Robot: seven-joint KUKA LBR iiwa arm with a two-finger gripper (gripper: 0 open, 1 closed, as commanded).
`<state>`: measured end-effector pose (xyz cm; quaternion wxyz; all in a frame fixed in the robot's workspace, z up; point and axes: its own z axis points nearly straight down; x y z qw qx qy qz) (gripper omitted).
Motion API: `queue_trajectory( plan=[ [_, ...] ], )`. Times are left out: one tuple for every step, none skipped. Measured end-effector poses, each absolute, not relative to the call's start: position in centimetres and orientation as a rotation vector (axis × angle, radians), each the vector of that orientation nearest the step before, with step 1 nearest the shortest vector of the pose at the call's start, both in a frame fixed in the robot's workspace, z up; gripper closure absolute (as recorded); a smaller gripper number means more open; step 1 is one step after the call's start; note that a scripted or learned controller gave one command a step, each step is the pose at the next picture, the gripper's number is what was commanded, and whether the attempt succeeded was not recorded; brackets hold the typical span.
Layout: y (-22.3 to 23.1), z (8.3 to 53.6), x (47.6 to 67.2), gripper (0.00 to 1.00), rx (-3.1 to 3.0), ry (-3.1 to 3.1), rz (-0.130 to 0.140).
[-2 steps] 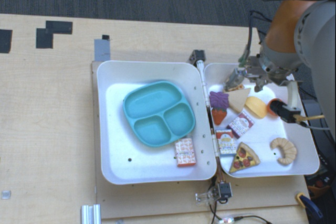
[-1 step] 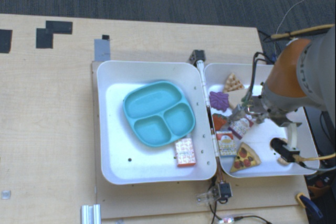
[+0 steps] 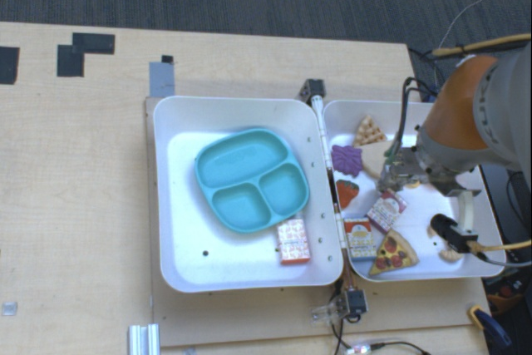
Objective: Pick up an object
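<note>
Arm [image 3: 499, 108]: comes in from the right, orange band over the R bin [image 3: 432, 276], wrist pointing down-left.
Gripper [image 3: 396, 177]: low over the middle of the R bin, left of centre.
Grip state: can't tell, tip too small and dark to read.
Packet [image 3: 386, 213]: small red/white pack, tilted, in the R bin just below the gripper in the view; its top edge meets the gripper tip. Whether it's gripped or only lying under it, can't tell.
Purple toy [image 3: 347, 160]: R bin, left of gripper, near the divider.
Red toy [image 3: 347, 193]: just under the purple toy, left of packet.
Box [image 3: 360, 239]: red/white, R bin lower left, just beside packet's lower-left corner.
Low pizza [image 3: 393, 253]: slice at the R bin's front edge, right of box, below packet.
Top pizza [image 3: 370, 131]: slice near the R bin's back, above-left of gripper, apart from it.
L bin [image 3: 187, 245]: holds a blue 3-part plate [image 3: 249, 179], tilted, centre.
Carton [image 3: 293, 242]: red/white, L bin, just off the plate's lower-right rim, near the divider.
</note>
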<state>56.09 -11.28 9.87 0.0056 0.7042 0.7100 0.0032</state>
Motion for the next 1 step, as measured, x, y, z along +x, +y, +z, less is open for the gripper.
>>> queue_trajectory(
  plan=[
    [-11.27,9.85,56.08,0.00,2.205,2.223,0.010]
  ],
)
